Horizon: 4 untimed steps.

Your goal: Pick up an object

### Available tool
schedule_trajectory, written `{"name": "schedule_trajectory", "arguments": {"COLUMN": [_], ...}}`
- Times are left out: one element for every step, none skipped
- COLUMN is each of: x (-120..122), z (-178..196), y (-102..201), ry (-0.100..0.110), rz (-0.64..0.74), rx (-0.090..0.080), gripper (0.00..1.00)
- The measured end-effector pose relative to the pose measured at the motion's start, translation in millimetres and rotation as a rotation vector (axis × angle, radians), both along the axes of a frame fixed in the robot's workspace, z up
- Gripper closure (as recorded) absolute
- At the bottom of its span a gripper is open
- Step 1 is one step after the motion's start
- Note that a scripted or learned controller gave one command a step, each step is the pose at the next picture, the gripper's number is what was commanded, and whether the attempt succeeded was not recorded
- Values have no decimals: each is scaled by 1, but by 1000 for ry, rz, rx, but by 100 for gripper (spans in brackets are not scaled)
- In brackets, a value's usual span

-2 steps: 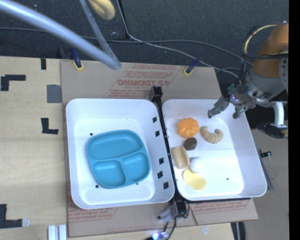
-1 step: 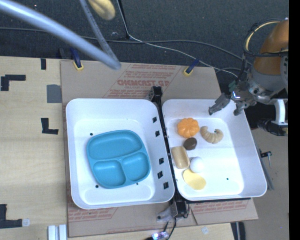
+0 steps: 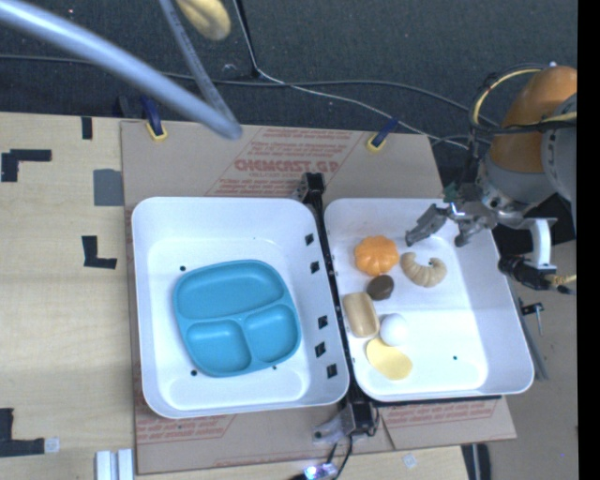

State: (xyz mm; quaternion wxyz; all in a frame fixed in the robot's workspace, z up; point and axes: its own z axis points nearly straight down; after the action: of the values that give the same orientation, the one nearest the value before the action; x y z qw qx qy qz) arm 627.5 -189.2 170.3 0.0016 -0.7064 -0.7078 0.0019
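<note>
The gripper (image 3: 441,228) hovers over the upper right part of the right bin (image 3: 502,323), fingers spread apart, grasping nothing. Below it lie a croissant (image 3: 425,270), an orange (image 3: 377,254), a small brown item (image 3: 380,287), a bread roll (image 3: 360,314), a white egg (image 3: 394,329) and a yellow piece (image 3: 388,360). The left bin (image 3: 155,281) holds a blue divided tray (image 3: 236,317).

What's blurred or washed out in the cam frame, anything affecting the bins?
Camera view: the grey bar crossing the top left is soft and out of focus, as is the yellowish blob beside it. Both bins are sharp; the right bin has bright, nearly blown-out white walls with only soft shadows. The blue tray shows mild sheen. The gripper is slightly soft.
</note>
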Motion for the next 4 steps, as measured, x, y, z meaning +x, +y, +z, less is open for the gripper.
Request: {"name": "schedule_trajectory", "arguments": {"x": [-6, -5, -4, -1], "z": [-59, -86, -73, -31], "y": [-7, -7, -7, -7], "ry": [1, -7, -10, -8], "rz": [-1, 1, 1, 0], "rx": [0, -3, -5, -1], "gripper": [0, 0, 100, 100]}}
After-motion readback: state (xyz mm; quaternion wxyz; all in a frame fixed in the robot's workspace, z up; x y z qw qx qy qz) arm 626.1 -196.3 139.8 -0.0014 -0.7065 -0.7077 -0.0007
